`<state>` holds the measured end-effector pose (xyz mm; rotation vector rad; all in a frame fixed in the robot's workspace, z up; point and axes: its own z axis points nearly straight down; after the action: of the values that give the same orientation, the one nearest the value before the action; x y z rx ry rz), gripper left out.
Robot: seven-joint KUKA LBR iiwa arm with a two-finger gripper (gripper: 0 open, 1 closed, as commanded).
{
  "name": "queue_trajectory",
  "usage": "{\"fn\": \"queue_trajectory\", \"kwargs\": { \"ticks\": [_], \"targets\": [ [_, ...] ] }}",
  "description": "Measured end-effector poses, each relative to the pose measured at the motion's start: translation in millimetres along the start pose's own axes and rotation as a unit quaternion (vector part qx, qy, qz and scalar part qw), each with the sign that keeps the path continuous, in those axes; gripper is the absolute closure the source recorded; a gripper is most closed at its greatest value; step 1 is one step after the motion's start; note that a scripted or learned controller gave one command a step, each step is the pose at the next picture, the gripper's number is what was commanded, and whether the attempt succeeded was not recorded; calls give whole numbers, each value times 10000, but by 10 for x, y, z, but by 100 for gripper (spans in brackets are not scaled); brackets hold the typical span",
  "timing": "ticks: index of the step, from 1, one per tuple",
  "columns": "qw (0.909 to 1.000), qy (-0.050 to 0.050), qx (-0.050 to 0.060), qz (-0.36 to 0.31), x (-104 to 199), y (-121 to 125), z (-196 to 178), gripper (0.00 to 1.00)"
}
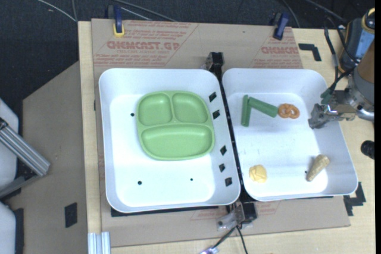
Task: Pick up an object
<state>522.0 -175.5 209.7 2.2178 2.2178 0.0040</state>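
While hanging at the right wall of the right bin [333,184], pointing left into it: the claw [318,116], metal and grey, at the end of the arm [357,74] coming in from the right. Cannot tell how wide or narrow from this angle. Nothing visibly gripped.

Now to the pickings, all lying loose in that right bin. Far side, left of centre: a green L-shaped block [256,110], flat on the floor, long leg running right. Just beside its right tip, perhaps touching: a small brown pretzel [289,110], left of the claw and apart from it. Near side, left: a yellow lump [258,173], alone. Near side, right: a pale beige piece [317,168], long and tilted, close to the right wall, nearer than the claw and apart from it.

Over in the left bin [119,181]: a green divided plate [175,125], three compartments, resting flat toward the far side.

Under both bins: a cardboard-covered surface [178,38], pinned at the far edge by two blue clamps [119,24].
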Motion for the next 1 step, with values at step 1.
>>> {"fn": "queue_trajectory", "kwargs": {
  "ticks": [1],
  "targets": [
    [10000,-7,-12,-1,-90,-25,-595,100]
  ]
}}
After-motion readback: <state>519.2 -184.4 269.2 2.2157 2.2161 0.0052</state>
